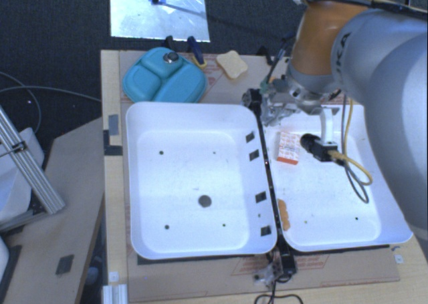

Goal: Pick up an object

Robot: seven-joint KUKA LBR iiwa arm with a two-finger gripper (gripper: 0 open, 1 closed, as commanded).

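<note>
Grey and bulky, the KUKA arm (388, 62) fills the upper right, its orange band (321, 32) above the wrist. Below it, the gripper (271, 112) sits low at the right bin's (334, 229) upper left corner; whether it is open or closed cannot be told. A small red-and-white packet (288, 147) lies just beside it in that bin. A dark round disc (204, 200) rests in the left bin (154, 229). A teal divided tray (164, 77) and a tan sponge (231, 63) lie behind the bins.

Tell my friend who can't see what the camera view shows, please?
A big grey robot arm reaches from the right over the right white bin, its gripper near a small red-and-white box. The left white bin holds a small dark round thing. A blue lidded container sits behind.
</note>
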